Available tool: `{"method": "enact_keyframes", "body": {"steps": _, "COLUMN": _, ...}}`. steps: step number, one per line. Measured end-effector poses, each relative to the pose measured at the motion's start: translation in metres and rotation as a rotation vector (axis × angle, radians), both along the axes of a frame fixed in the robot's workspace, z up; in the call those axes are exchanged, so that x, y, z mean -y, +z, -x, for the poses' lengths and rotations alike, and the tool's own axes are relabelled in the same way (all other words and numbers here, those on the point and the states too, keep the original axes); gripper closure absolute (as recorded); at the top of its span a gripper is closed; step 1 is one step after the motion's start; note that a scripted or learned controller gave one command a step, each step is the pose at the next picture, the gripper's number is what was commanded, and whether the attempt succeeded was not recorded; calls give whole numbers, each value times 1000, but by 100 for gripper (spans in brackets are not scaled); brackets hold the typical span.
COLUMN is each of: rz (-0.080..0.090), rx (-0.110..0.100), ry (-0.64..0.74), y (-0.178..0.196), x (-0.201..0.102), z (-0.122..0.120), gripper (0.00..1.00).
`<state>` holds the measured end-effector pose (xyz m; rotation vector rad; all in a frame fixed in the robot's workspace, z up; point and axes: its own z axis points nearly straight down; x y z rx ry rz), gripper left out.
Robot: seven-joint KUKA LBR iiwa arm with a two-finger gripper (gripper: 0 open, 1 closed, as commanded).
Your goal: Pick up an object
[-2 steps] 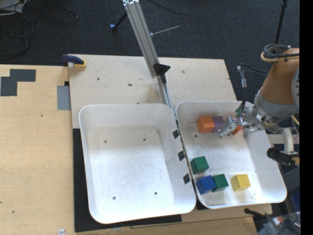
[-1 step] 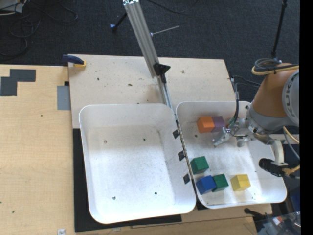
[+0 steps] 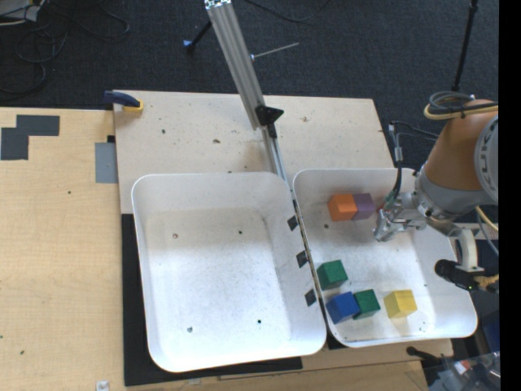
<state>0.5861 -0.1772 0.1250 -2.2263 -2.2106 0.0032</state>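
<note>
Dark carpet strewn with cables surrounds the table (image 3: pixel 203 133), which carries two white bins side by side. All the blocks lie in the right bin (image 3: pixel 444 320): an orange block (image 3: pixel 343 207) touching a purple block (image 3: pixel 364 204) near the far wall, a green block (image 3: pixel 332 274) by the divider, and a blue block (image 3: pixel 343 306), a second green block (image 3: pixel 367 302) and a yellow block (image 3: pixel 400 303) in a row near the front. The end effector (image 3: pixel 390 226) hangs just right of the purple block, gripping nothing; how far it is open cannot be told. The left bin (image 3: pixel 142 218) sits beside it.

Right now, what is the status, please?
Tool low in right bin, beside purple cube. Nothing seen held. Orange cube touches purple one.
</note>
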Motion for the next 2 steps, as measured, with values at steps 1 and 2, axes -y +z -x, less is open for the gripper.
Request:
{"method": "enact_keyframes", "body": {"steps": 1, "rz": 2, "rx": 7, "ry": 8, "y": 47, "x": -2, "z": -9, "gripper": 100}}
{"method": "enact_keyframes", "body": {"steps": 2, "rz": 3, "rx": 7, "ry": 6, "y": 97, "x": 6, "z": -3, "gripper": 100}}
